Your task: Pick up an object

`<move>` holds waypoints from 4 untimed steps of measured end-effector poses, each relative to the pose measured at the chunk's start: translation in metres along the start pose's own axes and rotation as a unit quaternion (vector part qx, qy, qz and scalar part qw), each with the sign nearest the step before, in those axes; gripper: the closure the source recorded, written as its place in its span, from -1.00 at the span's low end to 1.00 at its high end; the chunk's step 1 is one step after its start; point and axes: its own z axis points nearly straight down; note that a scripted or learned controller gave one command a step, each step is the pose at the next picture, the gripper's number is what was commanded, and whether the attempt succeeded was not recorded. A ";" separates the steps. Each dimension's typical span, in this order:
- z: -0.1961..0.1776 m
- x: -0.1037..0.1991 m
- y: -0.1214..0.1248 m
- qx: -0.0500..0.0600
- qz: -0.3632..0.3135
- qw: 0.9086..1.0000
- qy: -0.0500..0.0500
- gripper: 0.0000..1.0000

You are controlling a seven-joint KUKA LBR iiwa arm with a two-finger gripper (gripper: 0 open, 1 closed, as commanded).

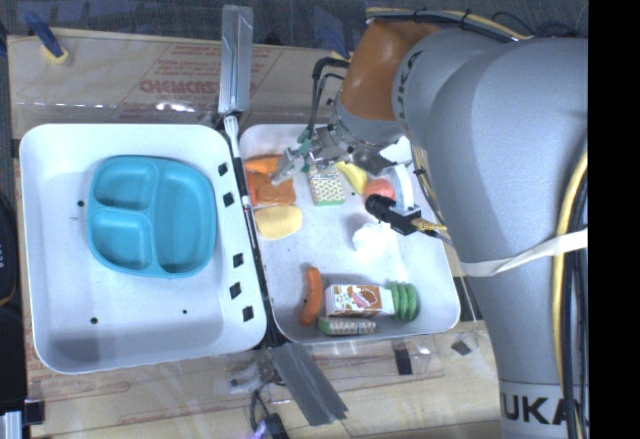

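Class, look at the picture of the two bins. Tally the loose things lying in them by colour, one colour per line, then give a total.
Blue: 1, the divided tray in the left bin
Orange: 3, two pieces and a sausage shape
Yellow: 2
Green: 1
White: 1
Red: 1
Printed, mixed colours: 2, a carton and a speckled block
Total: 11

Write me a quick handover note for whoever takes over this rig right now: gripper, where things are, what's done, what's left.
Gripper: low at the back of the right bin, by the orange piece; finger state unclear, nothing seen held.
Right bin: yellow potato-like piece, patterned block, sausage, small carton, green item.
Left bin: blue divided tray.
Done: approach. Left: grasp and lift.
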 end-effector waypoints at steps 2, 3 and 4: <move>-0.001 -0.053 -0.029 -0.003 0.010 1.000 -0.001 -1.00; -0.072 -0.055 -0.020 0.004 -0.117 0.993 0.002 -1.00; -0.083 -0.057 -0.007 0.003 -0.200 0.980 0.002 -1.00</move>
